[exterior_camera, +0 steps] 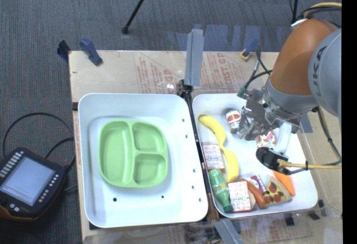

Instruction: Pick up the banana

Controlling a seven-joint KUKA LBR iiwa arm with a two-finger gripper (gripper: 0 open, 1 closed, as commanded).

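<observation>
- Two white bins sit side by side on the counter (134, 70): the left bin (89, 125) and the right bin (307, 190).
- The left bin holds one green divided plate (134, 153) with three compartments.
- One banana (222, 142) lies in the right bin near its left wall, untouched, running from the upper middle down toward the centre.
- Near the banana lie one small can (234, 119), one green bottle (219, 187), one pizza slice toy (274, 191), and one carrot (285, 181).
- One gripper (249, 125) hangs over the right bin, just right of the banana; whether its fingers are apart or together cannot be told.
</observation>
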